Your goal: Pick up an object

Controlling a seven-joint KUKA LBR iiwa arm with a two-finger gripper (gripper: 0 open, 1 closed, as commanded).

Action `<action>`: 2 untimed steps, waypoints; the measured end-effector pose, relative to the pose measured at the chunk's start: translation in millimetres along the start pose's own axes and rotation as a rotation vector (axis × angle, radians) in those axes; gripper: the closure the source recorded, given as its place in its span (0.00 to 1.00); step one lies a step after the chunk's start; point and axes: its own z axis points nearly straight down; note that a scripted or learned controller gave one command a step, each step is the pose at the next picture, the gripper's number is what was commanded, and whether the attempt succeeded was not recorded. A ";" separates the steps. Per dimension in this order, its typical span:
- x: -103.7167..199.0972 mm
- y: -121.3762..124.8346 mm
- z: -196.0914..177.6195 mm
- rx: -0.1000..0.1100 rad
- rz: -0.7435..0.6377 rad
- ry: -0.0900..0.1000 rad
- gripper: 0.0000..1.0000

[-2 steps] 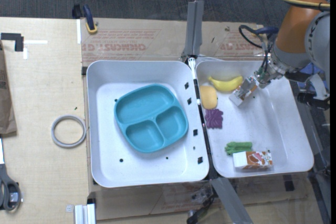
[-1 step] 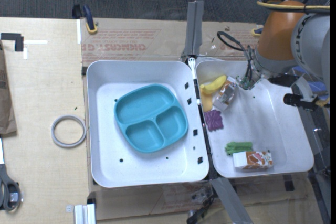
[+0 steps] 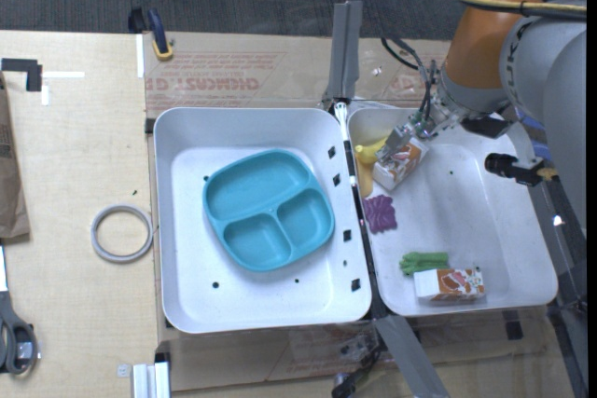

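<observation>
Reaching into the right bin [image 3: 522, 228] near its far left corner.

Gripper [image 3: 408, 144] low over a small carton [image 3: 396, 165], right against it; cannot tell if open, shut or holding. Just left of the carton, a yellow toy [image 3: 367, 152] by the bin wall. Below that, a purple toy [image 3: 380, 213]. Near the front edge, a green toy [image 3: 423, 262] touching a small box [image 3: 451, 284]. In the left bin [image 3: 177, 200], a blue tray [image 3: 269, 210] with three parts. On the bench [image 3: 75, 163], well apart, a ring of tape [image 3: 121, 232].
</observation>
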 end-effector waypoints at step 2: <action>20.0 -31.1 -2.2 -0.008 -0.001 -0.004 0.00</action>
